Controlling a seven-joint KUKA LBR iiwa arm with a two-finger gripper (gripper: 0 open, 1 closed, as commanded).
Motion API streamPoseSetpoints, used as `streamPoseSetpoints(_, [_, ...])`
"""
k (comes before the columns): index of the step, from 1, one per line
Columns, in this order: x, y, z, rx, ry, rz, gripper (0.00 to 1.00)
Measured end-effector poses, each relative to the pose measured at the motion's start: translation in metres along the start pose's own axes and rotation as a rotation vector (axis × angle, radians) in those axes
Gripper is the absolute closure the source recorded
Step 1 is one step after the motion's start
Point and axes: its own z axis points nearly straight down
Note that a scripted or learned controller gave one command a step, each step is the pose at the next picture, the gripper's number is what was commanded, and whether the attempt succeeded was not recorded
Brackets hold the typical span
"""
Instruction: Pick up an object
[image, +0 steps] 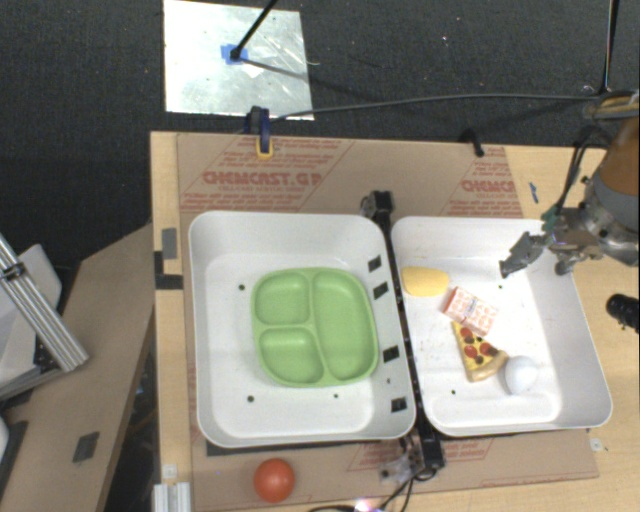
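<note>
nearest the camera, an orange-red ball (274, 479) sits on the table (330, 165) right at its front edge, outside the bins and just in front of the left bin's front wall. a small tangle of wires (405, 468) sits at the front edge too, below the seam between the two bins.

left bin (215, 300): a light green divided plate (315, 326) with three compartments lies flat in the middle of it, nothing on it as far as i can see.

right bin (580, 375): toward its front right there's a white ball (521, 374), touching or just beside a toy pizza slice (477, 351) that points up toward the far side. just behind the slice is a small red-and-white packet (470, 311), tilted, and behind that, near the bin's left wall, a yellow lemon-ish piece (426, 282). all four are lying on the bin floor, none lifted.

the gripper (540, 250) is over the far right part of the right bin, well apart from the toys, with the grey arm (615, 215) coming in from the table's right edge. its dark fingers look spread a bit with nothing between them.

far end of the table: brown printed cardboard, a blue and yellow clamp (260, 130) on the back edge, and a shiny sheet (238, 60) beyond it.
</note>
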Motion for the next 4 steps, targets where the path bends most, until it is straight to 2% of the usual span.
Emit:
streamPoseSetpoints(1, [0.0, 0.002, -0.006, -0.011, -0.002, -0.003, 0.0])
streamPoseSetpoints(3, [0.01, 0.018, 0.087, -0.008, -0.001, -0.004, 0.0])
streamPoseSetpoints(4, [0.012, 0.023, 0.148, -0.011, -0.002, -0.002, 0.0])
